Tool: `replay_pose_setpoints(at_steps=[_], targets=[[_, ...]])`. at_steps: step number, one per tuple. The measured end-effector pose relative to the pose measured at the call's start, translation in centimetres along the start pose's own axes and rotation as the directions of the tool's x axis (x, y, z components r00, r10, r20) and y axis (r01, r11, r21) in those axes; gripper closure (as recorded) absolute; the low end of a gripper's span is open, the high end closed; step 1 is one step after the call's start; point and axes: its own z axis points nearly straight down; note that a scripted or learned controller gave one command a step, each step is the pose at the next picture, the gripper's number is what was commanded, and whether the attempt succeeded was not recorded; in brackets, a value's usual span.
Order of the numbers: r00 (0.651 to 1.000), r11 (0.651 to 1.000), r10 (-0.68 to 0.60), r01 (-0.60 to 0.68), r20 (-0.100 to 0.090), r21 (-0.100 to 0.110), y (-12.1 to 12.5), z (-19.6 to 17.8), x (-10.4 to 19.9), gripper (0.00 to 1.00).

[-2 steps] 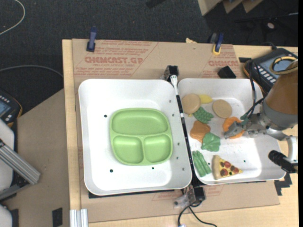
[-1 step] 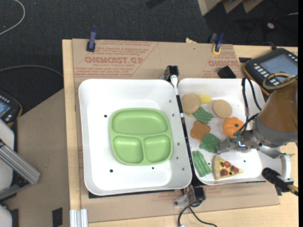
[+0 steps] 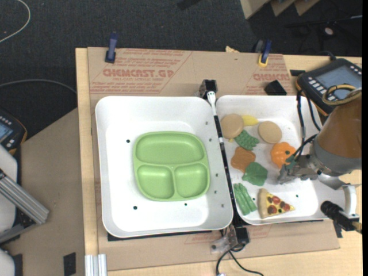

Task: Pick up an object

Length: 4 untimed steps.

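at the bottom of the right bin [image 3: 310,211] lies a pizza slice [image 3: 273,203] with a green bean pod [image 3: 243,198] just left of it. a little further up, at the right of the frame, the gripper [image 3: 289,170] sits low in the bin, right beside the orange pumpkin [image 3: 282,152]; whether its fingers are wide or narrow i cannot tell, and nothing shows between them. the toys are crowded: a green leafy piece [image 3: 256,173], an orange piece [image 3: 242,158], another green piece [image 3: 246,138], two tan rounds [image 3: 232,125] [image 3: 269,132] and a yellow bit [image 3: 249,120]. a close here could easily nudge the pumpkin aside or pinch two toys together, and the round pumpkin may slip. the green tray [image 3: 171,165] in the left bin [image 3: 115,154] lies well apart.
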Motion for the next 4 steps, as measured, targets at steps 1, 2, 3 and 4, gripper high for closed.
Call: replay_pose_setpoints(at_steps=[1,2,3,4], targets=[[1.000,1.000,-0.008,0.008,-0.002,0.000,0.7,0.9,7.6,1.00],[1.000,1.000,-0.002,0.002,-0.001,0.000,0.5,0.0,7.2,1.00],[1.000,1.000,-0.011,0.011,-0.003,-0.012,-0.7,-13.3,13.2,1.00],[1.000,1.000,-0.008,0.008,-0.003,0.006,-1.0,-11.1,19.2,1.00]])
